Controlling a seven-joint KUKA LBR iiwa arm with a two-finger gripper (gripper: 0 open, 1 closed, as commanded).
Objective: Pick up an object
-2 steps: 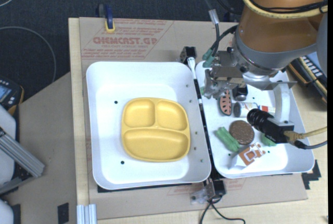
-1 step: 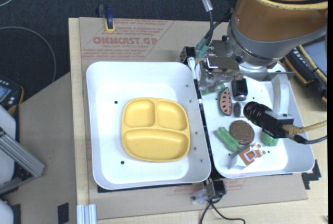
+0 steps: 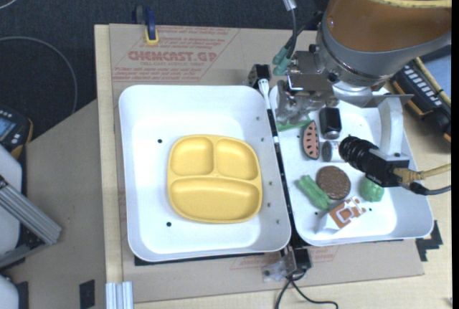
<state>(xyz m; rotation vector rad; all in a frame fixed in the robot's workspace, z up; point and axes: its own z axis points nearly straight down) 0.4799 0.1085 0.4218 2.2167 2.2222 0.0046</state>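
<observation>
Watch the crowding in the right bin (image 3: 401, 218): the watermelon slice (image 3: 310, 140), brown disc (image 3: 333, 182), green pieces and dark bits lie close together, so a descent could nudge neighbours or catch two at once. Your gripper (image 3: 300, 101) sits low at that bin's far left corner; you cannot tell its state. The watermelon slice lies just beside it, toward the near side.

1. A watermelon slice (image 3: 310, 139) lies flat, far in the right bin.
2. A brown round cookie (image 3: 333, 182) sits mid-bin.
3. A green pod (image 3: 312, 191) lies just left of the cookie, slanted.
4. A small green lump (image 3: 371, 190) lies right of it.
5. An orange-and-white packet (image 3: 346, 214) lies nearest.
</observation>
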